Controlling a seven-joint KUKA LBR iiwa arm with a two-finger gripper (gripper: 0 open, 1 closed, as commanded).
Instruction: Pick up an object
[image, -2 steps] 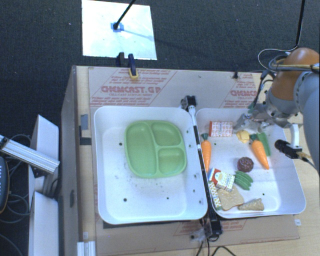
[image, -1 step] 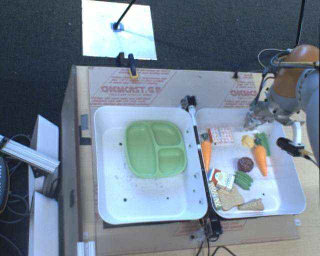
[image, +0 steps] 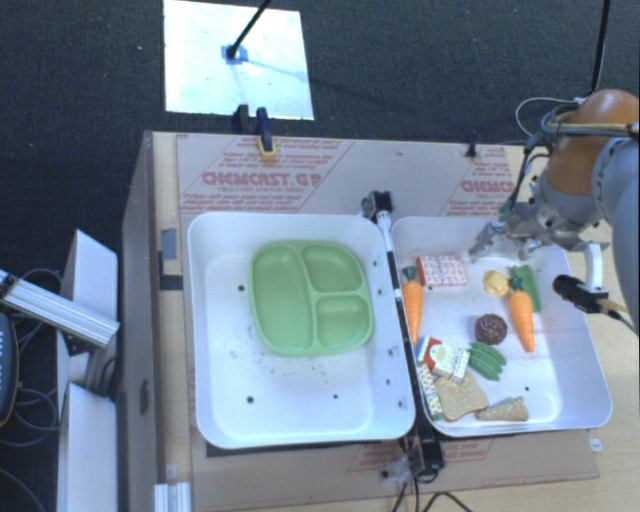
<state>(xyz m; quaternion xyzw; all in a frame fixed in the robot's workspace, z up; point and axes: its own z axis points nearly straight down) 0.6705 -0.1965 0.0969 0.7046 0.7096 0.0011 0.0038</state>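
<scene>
My gripper hangs over the back edge of the right bin, open, with nothing between its fingers. Just below it lie a yellow toy piece and a carrot with a green top. A red-and-white box sits to the gripper's lower left. Another carrot lies along the bin's left wall. Further forward are a dark brown round piece, a green pea pod, a colourful small box and two bread pieces.
The left bin holds a green divided plate. A black-tipped fixture juts over the right bin's right rim. The divider between the bins runs front to back.
</scene>
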